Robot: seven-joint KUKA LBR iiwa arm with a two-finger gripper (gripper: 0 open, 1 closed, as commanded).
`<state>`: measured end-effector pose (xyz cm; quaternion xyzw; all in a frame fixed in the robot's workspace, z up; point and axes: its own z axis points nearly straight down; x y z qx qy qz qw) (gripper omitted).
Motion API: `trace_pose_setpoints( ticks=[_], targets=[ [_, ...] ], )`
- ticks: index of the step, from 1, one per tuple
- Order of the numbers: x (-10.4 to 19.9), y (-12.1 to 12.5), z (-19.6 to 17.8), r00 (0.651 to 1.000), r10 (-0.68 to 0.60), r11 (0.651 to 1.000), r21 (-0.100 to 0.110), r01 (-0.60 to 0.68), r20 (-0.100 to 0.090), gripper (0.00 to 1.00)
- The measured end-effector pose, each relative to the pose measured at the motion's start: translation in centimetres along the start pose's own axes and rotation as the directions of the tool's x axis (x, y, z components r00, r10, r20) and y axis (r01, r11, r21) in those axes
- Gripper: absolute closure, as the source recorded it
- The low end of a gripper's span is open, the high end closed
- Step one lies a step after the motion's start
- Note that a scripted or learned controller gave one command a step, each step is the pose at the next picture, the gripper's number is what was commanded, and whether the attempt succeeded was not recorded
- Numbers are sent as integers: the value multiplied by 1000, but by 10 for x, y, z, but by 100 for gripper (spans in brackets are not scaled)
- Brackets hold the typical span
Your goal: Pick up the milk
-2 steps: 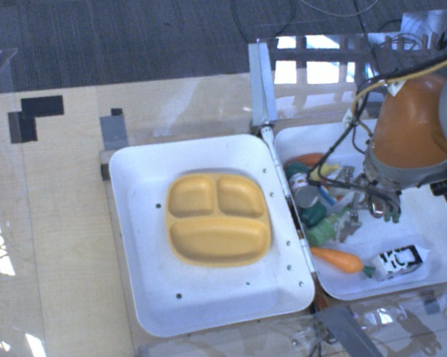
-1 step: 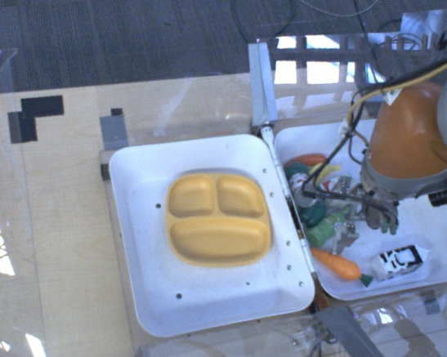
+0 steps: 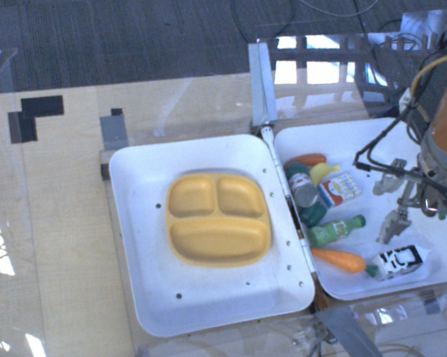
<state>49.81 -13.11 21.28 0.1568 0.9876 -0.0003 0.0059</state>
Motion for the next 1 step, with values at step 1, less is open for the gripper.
trace_pose_setpoints(
  ticks=[1],
  targets=[
    [-9, -61, 76, 1000, -26, 1000, 1, 26, -5, 0]
  ],
)
